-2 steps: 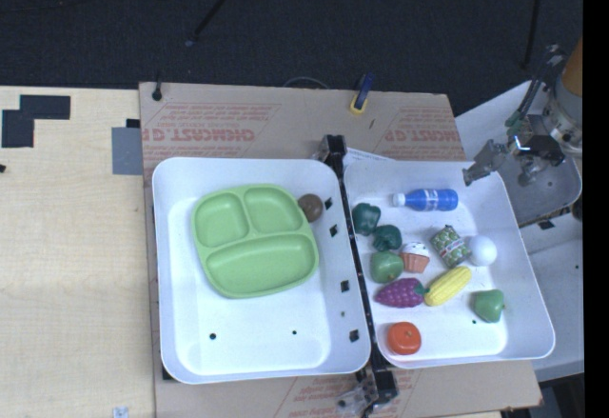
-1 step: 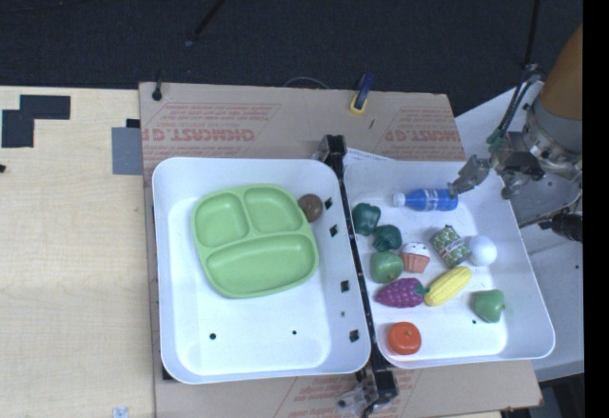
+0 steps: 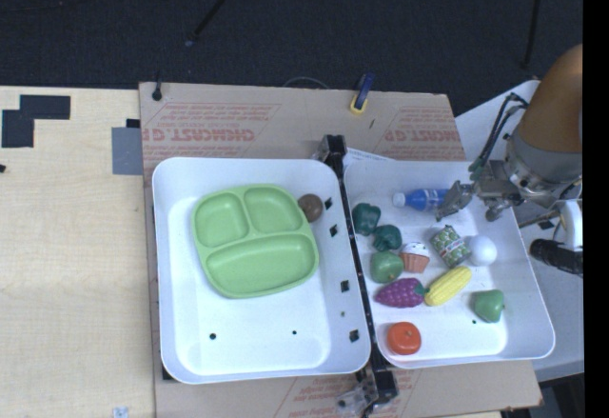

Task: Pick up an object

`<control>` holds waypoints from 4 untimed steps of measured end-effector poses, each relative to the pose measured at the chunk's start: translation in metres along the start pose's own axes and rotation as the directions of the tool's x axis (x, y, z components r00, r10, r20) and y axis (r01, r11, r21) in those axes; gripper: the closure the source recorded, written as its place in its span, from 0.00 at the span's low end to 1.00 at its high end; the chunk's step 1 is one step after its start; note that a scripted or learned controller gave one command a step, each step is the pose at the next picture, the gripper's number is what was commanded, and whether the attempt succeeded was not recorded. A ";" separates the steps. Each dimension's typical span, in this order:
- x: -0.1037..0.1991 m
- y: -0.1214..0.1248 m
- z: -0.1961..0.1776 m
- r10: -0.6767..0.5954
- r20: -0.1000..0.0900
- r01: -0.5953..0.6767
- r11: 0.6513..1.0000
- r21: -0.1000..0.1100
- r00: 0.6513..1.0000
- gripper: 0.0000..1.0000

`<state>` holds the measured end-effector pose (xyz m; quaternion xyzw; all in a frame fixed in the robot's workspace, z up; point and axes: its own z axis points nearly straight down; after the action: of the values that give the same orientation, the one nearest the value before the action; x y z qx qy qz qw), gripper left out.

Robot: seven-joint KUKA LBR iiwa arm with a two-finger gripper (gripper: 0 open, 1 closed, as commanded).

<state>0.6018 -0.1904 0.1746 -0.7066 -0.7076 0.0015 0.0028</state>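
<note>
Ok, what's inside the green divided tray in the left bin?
Nothing lies in the three compartments of the green divided tray. A small brown ball sits just outside its upper right corner, on the left bin floor. Whatever is under the tray is covered.

Even, bright light; soft shadows, slightly blurry.

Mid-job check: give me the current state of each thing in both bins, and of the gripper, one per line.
gripper: above the right bin's far edge, holding nothing seen
blue bottle: lying on its side by the gripper
green tray: flat in the left bin
brown ball: resting against the tray's rim
corn: lying flat
grapes: lying beside the corn
orange tomato: at the near edge, apart
white ball: resting loose
</note>
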 end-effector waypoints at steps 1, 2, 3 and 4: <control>-0.004 -0.002 0.062 0.000 0.000 0.000 1.000 0.000 1.000 0.00; 0.000 -0.001 0.089 0.000 0.000 0.000 1.000 -0.002 1.000 0.00; -0.001 -0.001 0.077 0.001 0.000 -0.001 1.000 -0.004 1.000 1.00; -0.010 -0.003 0.019 0.006 0.002 -0.006 1.000 -0.007 1.000 1.00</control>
<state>0.5987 -0.2001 0.1561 -0.7089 -0.7053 -0.0002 -0.0004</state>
